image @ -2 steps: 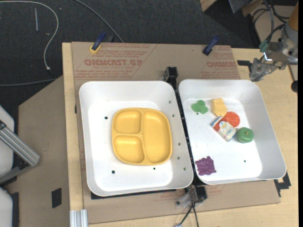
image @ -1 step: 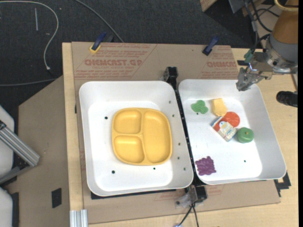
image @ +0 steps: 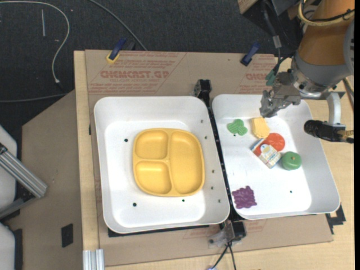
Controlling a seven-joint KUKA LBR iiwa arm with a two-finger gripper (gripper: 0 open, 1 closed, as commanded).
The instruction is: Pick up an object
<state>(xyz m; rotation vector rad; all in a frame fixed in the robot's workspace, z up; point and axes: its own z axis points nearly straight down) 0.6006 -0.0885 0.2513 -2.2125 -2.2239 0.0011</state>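
1. While the gripper (image: pixel 271 107) hangs over the right bin (image: pixel 320 191), nothing is picked yet.
2. Whether it is open, I cannot tell; it looks empty.
3. Just below sits the yellow block (image: pixel 260 127), waiting.

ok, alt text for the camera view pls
The arm's claw hangs over the right bin, just above a yellow block, with green, orange, boxed and purple toy foods scattered nearby. The left bin holds a yellow divided plate.
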